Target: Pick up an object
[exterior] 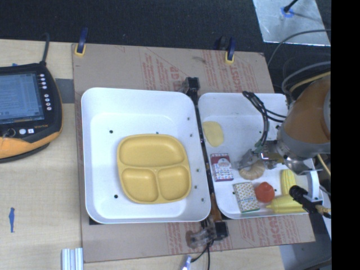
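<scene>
Two shallow white bins are sitting side by side on a sheet of brown cardboard (169, 63), and the places below are given from the right bin (239, 103).

The left bin (101, 108) is touching the right bin's left wall. A yellow divided tray (153, 167) with three compartments is lying flat in the middle of it.

The grey arm with its orange band (309, 114) is reaching in over the right bin's right wall, with black cables (261, 108) looping across the bin's upper right corner. The gripper (251, 161) is hanging low over the middle of the right bin, just above a small tan lump (251, 172). Whether it is touching the lump cannot be told, and the fingers are too small and blurred to tell how they are standing. Nothing is visibly being held.

Inside the right bin, a pale yellow disc (214, 133) is lying near the left wall, toward the far end. A small red and white packet (221, 167) is lying against the left wall, below the disc. A patterned square packet (246, 197) is resting near the bin's front edge, with a red tomato-like ball (264, 192) just beside it on the right. A yellow corn cob (287, 180) is lying near the right wall, and a yellow banana-shaped piece (284, 206) is lying along the front right corner.

Well to the left of both bins, a control pendant with a lit screen (25, 108) is resting on the wooden bench (39, 218).
</scene>
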Robot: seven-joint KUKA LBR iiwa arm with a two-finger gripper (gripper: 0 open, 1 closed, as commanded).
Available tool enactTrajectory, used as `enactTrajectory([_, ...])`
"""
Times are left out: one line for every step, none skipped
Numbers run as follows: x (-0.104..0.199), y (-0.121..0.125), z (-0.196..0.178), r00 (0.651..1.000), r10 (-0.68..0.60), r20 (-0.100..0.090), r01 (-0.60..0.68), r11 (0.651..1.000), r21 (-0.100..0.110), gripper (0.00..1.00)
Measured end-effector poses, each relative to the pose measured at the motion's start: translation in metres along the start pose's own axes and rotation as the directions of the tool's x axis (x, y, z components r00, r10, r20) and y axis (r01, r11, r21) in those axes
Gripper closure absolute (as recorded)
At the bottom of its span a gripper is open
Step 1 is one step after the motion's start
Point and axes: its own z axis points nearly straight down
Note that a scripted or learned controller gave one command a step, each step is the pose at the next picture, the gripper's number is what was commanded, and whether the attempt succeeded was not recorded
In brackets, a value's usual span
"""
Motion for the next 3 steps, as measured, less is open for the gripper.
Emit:
enactTrajectory([-0.002, 0.002, -0.012, 1.0, -0.004, 0.003, 0.004, 1.0, -0.004, 1.0])
enactTrajectory([0.047, 0.095, -0.074, 1.0, 0.002, -0.001, -0.002, 1.0, -0.005, 1.0])
enactTrajectory([0.111, 0.056, -0.101, 1.0, 0.0, 0.0, 0.0, 1.0, -0.002, 1.0])
